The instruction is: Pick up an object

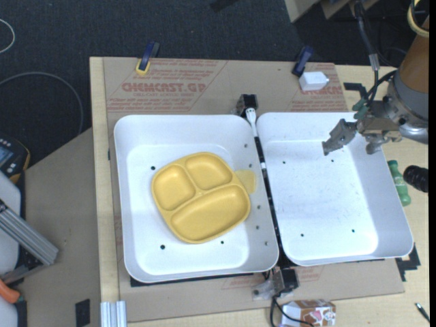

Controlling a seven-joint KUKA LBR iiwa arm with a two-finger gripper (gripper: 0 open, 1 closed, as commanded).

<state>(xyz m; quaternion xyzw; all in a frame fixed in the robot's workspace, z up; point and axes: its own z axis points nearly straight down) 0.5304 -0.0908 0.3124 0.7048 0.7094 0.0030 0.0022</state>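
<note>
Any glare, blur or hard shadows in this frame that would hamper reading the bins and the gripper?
Camera view: lighting is even and soft; the yellow divided tray is sharp, casting a faint shadow on the left bin. The right bin is bright but shows its specks, so no blown-out glare. The gripper is small and slightly soft, so its state is unclear.

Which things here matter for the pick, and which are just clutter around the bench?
For the job:
- yellow divided plate, lying in the left bin
- gripper, over the right bin

Lying about:
- blue and yellow clamp
- blue clamp
- white block
- green marker
- cables on the floor
</note>
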